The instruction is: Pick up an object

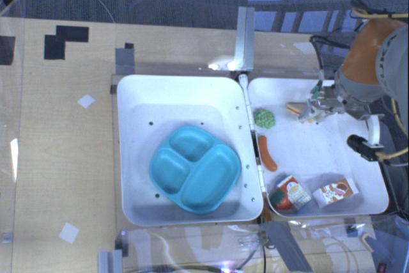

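My gripper (312, 114) hangs over the back of the right bin (358, 156), its tip low near the floor. A small tan and orange piece (294, 109) lies just left of the tip; I cannot tell whether it touches it. A green knobbly ball (264, 117) sits at the bin's left wall. An orange-red sausage shape (268, 154) lies in front of the ball. A small carton with a red and orange picture (291, 194) and a white carton (334, 192) rest at the front of the bin.
A blue divided plate (195, 167) lies in the left bin (137, 137). The arm's grey body with its orange band (365, 54) covers the right bin's back right corner. A metal post (245, 41) stands behind the divider between the bins.
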`<state>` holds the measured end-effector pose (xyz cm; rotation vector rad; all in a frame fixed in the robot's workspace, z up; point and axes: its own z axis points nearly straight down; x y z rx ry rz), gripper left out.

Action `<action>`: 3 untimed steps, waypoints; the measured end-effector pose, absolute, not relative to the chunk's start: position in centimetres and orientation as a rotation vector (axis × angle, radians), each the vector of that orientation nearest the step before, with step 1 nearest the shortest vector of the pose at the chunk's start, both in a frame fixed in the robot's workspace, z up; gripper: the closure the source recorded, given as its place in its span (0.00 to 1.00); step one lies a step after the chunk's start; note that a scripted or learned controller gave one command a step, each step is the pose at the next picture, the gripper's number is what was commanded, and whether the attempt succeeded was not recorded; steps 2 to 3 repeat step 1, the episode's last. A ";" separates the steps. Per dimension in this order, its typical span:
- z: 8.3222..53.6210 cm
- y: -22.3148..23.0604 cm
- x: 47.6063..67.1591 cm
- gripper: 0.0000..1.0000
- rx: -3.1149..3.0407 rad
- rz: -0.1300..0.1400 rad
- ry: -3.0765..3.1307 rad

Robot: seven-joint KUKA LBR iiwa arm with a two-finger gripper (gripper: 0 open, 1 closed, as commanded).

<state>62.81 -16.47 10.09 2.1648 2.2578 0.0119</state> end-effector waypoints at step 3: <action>17.7 -8.4 65.6 1.00 2.479 0.005 1.924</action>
